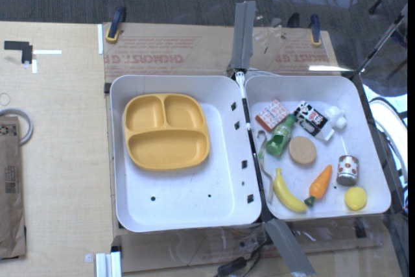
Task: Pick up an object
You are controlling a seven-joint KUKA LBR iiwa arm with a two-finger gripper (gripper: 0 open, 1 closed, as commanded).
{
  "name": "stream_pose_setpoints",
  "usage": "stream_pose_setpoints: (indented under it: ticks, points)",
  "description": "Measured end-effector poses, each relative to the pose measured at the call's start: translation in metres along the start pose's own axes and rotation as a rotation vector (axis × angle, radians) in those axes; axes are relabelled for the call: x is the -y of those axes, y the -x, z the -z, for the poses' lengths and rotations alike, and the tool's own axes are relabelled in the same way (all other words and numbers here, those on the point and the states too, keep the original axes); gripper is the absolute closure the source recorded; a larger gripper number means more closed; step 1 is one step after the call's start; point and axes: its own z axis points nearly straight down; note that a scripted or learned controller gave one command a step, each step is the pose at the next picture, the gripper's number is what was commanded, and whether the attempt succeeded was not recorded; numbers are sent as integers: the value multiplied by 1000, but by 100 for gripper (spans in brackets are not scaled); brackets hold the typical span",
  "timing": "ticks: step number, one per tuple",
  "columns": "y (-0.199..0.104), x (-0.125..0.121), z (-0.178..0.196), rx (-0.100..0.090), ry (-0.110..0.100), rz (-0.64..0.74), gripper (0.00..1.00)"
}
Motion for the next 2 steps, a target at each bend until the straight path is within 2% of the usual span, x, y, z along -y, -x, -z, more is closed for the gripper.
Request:
stream_pose_setpoints:
  ticks: [1,2]
  points:
    - [72,-69,-1,0,1,251,100]
    - [74,-71,-45,-2,0,228,100]
